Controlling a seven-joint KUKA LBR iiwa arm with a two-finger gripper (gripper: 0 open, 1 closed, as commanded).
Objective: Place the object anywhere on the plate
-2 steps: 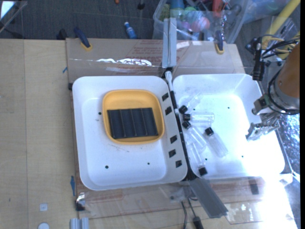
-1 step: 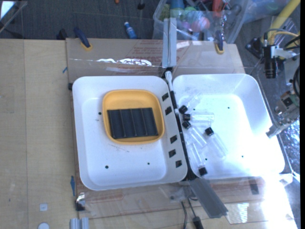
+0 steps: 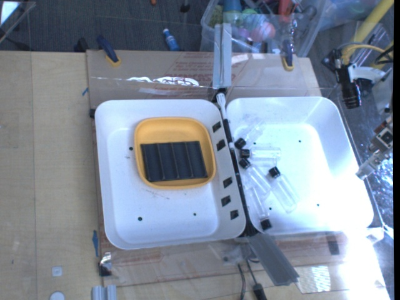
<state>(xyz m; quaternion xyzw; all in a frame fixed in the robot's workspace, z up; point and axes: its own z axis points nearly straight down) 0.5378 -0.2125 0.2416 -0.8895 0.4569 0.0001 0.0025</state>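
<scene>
Fingers' state could not be told. Black ribbed block [image 3: 174,161] lay flat on the yellow plate [image 3: 145,132] in left bin [image 3: 119,220]; clear black-capped vials [image 3: 281,189] lay scattered in right bin [image 3: 331,136].

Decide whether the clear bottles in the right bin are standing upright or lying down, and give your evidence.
Lying down. The clear bottles rest on their sides on the right bin floor, their black caps pointing sideways in different directions.

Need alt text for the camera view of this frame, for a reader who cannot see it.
Two white bins sit side by side: the left bin holds a yellow plate with a dark ribbed block on it, and the right bin holds several clear bottles with black caps. A tub of colourful items stands behind the bench.
</scene>
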